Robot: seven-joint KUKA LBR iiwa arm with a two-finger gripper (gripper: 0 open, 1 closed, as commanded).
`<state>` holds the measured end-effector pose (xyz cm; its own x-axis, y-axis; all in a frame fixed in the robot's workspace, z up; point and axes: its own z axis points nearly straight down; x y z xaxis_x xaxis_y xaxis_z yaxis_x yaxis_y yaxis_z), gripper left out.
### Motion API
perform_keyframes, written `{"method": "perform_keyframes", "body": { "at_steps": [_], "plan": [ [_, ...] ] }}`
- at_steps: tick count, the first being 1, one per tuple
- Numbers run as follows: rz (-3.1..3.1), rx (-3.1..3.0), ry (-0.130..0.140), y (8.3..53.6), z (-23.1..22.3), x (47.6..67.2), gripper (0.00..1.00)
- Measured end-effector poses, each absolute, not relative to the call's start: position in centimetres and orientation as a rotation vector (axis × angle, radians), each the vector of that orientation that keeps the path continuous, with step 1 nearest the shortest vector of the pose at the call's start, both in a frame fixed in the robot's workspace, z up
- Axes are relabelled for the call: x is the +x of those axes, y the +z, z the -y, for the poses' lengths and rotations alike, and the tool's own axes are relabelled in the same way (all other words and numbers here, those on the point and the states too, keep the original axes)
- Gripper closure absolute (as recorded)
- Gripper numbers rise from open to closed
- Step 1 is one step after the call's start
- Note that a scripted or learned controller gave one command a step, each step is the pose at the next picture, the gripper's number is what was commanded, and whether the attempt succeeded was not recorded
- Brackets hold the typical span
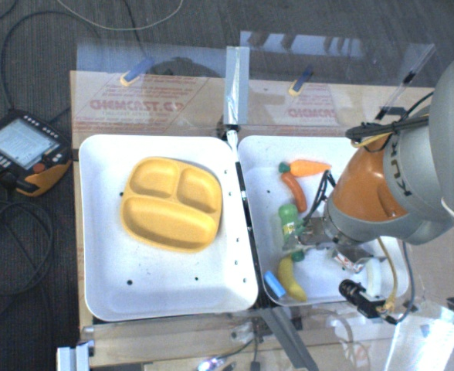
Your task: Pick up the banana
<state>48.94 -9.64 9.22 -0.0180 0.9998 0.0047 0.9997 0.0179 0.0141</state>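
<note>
2 white bins, hand (300, 246) low beside banana (290, 277), finger spread unreadable, nothing visibly held

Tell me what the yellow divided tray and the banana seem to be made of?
The tray looks like moulded plastic: one even yellow, rounded compartment walls, a soft matte sheen. The banana is probably a plastic toy: its colour is flat and unblemished, though it is too small to be sure.

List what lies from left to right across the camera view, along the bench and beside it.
Teach pendant → yellow divided tray in the left bin → blue block → banana → gripper → orange band on the arm.
</note>
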Motion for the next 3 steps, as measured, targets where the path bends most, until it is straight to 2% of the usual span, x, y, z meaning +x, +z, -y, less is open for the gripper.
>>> {"method": "perform_keyframes", "body": {
  "at_steps": [3],
  "plan": [
    [-2.571,1.765,0.013,9.26,10.05,49.16,0.0]
  ]
}}
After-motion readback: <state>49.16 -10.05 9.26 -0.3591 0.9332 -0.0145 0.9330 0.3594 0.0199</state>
